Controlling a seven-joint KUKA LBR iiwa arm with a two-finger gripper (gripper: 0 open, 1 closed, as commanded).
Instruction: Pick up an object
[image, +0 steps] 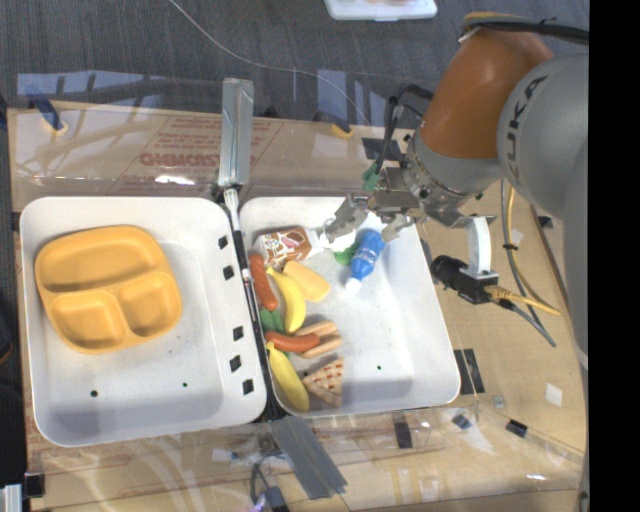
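My gripper (371, 222) hangs over the back of the right bin (415, 330), its two fingers spread apart. A blue bottle (367, 253) with a white cap lies tilted just below them, its upper end reaching into the gap between the fingers. Neither finger presses on it. A small green item (345, 257) peeks out beside the bottle. Along the bin's left side lies a pile of toy food: a snack packet (284, 242), a red sausage (264, 283), a banana (291, 302), a hot dog (308, 341) and a second banana (285, 377).
The left bin (190, 385) holds a yellow divided plate (105, 288). A metal divider bar (235, 130) stands at the back between the bins. Bare white floor shows at the right bin's front right.
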